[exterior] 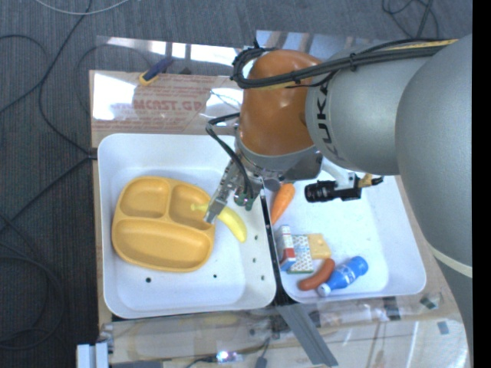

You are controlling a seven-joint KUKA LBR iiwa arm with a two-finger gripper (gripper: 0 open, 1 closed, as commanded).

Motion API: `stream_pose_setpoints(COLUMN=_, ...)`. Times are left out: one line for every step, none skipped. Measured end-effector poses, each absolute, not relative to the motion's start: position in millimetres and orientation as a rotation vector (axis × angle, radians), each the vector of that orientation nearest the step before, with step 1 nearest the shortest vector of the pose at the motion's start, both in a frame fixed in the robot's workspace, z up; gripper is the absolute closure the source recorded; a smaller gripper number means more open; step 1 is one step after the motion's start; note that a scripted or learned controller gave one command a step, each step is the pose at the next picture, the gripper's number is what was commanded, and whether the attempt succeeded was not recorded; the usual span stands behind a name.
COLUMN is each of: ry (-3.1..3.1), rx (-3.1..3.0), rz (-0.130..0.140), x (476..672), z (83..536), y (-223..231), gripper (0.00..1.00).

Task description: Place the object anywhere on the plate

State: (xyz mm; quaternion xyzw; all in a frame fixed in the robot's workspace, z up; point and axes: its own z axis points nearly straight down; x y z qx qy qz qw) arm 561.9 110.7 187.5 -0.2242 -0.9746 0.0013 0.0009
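A yellow three-part plate (157,228) lies in the left bin (138,148). My gripper (210,216) hangs over the plate's right rim, reaching down from the orange wrist. It is shut on a yellow banana (234,225). The banana's thin end pokes out to the left of the fingers over the plate's upper right compartment. Its thicker part sticks out to the right, just past the rim and over the bin floor.
The right bin (383,228) holds an orange carrot (282,201), a small red-and-white box (288,247), a cracker-like square (316,247), a sausage (315,275) and a blue bottle (345,273). The big grey arm covers the right bin's far side.
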Motion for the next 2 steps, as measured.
stream_pose_setpoints(ry=-3.046, rx=-0.764, rz=0.001, x=553.8, z=212.4, y=78.2, gripper=1.00)
stream_pose_setpoints(ry=-3.059, rx=-0.711, rz=0.002, x=560.1, z=217.8, y=106.1, gripper=1.00)
